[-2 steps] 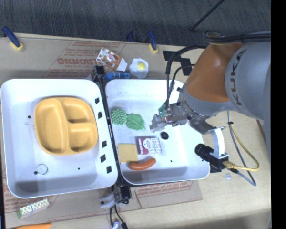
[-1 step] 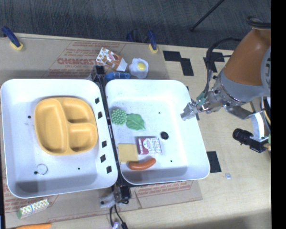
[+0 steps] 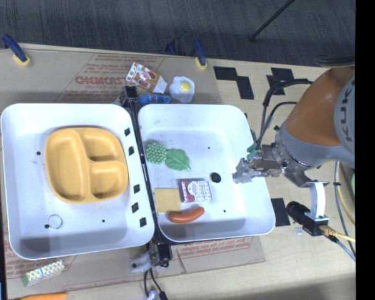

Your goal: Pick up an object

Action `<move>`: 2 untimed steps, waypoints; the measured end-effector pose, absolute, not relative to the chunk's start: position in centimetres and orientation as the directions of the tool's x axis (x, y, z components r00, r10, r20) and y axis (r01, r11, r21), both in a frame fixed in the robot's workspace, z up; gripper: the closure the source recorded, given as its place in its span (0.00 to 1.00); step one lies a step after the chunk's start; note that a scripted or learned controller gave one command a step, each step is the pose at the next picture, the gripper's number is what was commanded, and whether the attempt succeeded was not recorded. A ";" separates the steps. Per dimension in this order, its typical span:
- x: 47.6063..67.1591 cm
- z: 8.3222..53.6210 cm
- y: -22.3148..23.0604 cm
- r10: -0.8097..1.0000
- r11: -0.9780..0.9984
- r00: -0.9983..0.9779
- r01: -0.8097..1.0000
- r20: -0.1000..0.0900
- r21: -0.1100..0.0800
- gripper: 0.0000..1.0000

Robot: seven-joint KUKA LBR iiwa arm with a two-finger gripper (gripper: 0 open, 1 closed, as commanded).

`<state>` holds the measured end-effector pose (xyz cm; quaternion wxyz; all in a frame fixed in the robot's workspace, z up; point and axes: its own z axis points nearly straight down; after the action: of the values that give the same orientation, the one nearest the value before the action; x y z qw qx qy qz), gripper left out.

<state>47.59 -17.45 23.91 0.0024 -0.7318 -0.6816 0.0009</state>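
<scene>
Partly blurred claw (image 3: 245, 171) over bin rim (image 3: 255, 167)

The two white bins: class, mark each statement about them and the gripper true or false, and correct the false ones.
1. The yellow divided plastic tray lies in the left white bin. True.
2. The orange-red toy sausage lies in the left bin. False: it lies in the right white bin.
3. The green bumpy toy vegetable is between the fingers of the gripper. False: it lies on the bin floor, apart from the gripper.
4. The gripper is near the right bin's right wall. True.
5. A yellow flat square slice lies beside the sausage. True.
</scene>
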 end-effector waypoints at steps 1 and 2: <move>47.6 17.9 -16.0 1.000 0.007 -0.006 1.000 0.002 -0.005 1.00; 47.6 17.9 -16.0 1.000 0.006 -0.006 1.000 0.001 -0.005 0.00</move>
<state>47.59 -16.03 17.89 0.0022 -0.7050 -0.7092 0.0012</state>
